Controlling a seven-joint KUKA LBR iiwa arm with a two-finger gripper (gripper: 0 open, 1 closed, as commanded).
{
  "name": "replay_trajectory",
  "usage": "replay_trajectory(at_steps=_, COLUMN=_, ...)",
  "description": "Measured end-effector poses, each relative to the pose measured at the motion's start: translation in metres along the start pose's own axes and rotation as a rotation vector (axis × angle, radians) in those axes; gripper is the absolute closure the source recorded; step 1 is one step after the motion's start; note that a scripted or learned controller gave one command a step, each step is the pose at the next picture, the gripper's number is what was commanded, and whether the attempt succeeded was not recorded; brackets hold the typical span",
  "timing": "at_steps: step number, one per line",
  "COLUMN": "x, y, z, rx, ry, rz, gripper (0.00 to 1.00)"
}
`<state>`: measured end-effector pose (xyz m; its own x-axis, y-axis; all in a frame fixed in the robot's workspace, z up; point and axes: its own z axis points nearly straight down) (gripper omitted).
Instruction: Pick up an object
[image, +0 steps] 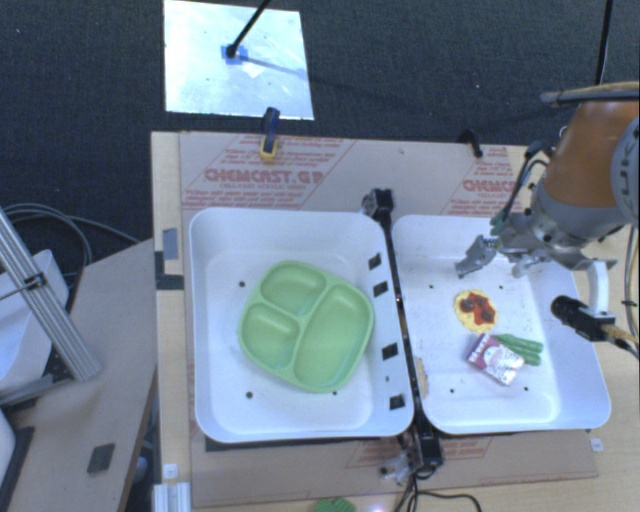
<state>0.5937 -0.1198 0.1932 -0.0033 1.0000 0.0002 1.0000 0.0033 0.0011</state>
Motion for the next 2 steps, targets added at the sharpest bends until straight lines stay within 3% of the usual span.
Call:
replay_trajectory(at_steps=1, x=-0.024, y=-0.035, z=0.114, rx=0.004, ry=0.0, rz=0.005, gripper=0.0)
replay_trajectory(at_steps=2, x=-0.077, y=0.065, z=0.106, rx=-0.011, ry=-0.006, rz=-0.001, gripper=0.0)
